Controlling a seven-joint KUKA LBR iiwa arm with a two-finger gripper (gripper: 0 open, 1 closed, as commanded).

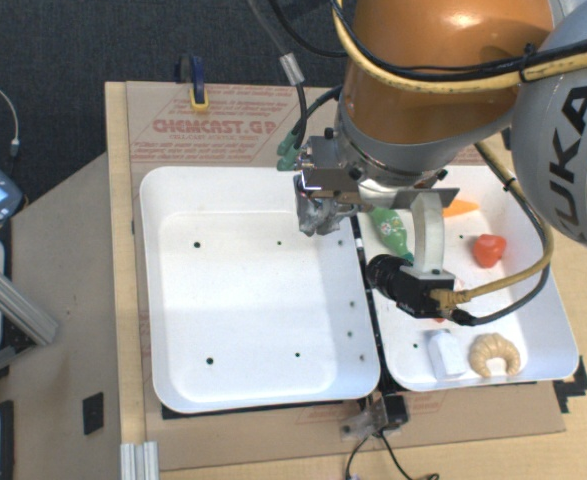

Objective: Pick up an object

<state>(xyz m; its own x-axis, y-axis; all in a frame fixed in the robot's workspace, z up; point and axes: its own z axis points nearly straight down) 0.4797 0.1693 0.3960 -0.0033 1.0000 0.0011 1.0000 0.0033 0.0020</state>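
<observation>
The right bin (556, 320) holds a green object (389, 230), a red object (488, 250), an orange piece (460, 208), a white block (445, 353) and a tan croissant-shaped object (497, 355). My gripper (320, 214) hangs over the far right corner of the left bin (243, 298), just left of the divider between the bins. It lies to the left of the green object, and I see nothing in it. The arm's orange band and wrist cover the far part of the right bin.
A black connector with a yellow cable (408, 286) hangs from the arm over the right bin's left side. Both bins rest on a cardboard sheet (223, 118). A blue and yellow clamp (197, 80) sits at its far edge. Grey equipment stands at the left.
</observation>
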